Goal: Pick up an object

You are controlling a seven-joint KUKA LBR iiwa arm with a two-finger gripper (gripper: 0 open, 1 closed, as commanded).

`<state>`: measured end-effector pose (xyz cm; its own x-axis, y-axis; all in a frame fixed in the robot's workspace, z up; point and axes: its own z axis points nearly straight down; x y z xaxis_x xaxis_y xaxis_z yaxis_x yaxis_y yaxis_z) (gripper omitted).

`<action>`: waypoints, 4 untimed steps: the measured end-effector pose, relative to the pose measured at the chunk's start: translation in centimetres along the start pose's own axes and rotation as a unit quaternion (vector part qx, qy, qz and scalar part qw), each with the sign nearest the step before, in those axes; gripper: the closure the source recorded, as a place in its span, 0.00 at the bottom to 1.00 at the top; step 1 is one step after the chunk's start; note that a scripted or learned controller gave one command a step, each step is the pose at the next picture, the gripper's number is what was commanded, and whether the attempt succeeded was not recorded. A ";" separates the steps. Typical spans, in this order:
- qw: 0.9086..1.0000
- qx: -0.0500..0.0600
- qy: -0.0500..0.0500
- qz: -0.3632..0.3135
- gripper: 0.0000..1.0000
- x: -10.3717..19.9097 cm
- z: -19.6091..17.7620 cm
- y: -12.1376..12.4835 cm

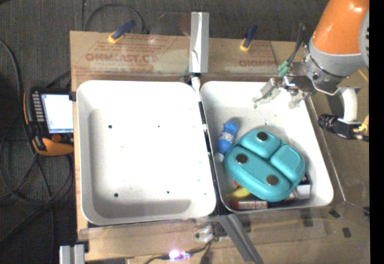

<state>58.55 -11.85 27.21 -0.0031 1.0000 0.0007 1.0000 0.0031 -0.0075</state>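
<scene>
My gripper (277, 97) hangs over the far part of the right bin (324, 188), its two thin fingers spread apart and nothing between them. Below it, toward the near side, a large teal plastic tray-like object (265, 163) with dark round spots lies in that bin. A small blue bottle (227, 136) lies just left of it, against the bin's left wall. A yellow item (242, 191) and a red one (251, 203) peek out from under the teal object's near edge. The gripper is apart from all of them.
The left bin (144, 149) sits beside the right one, split by a central ridge. A metal post (199, 41) stands at the back between the bins. A handheld pendant (51, 119) lies left of the bench. Cables run across the floor.
</scene>
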 end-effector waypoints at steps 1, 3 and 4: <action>0.999 0.000 0.001 -0.039 0.00 2.5 14.7 1.1; 0.999 -0.013 -0.002 -0.042 1.00 2.0 17.6 0.5; 0.999 -0.017 -0.001 -0.048 1.00 -3.0 18.0 -2.4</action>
<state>56.01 -14.88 9.22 -0.0981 0.9952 -0.0028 0.9948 0.0981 0.0255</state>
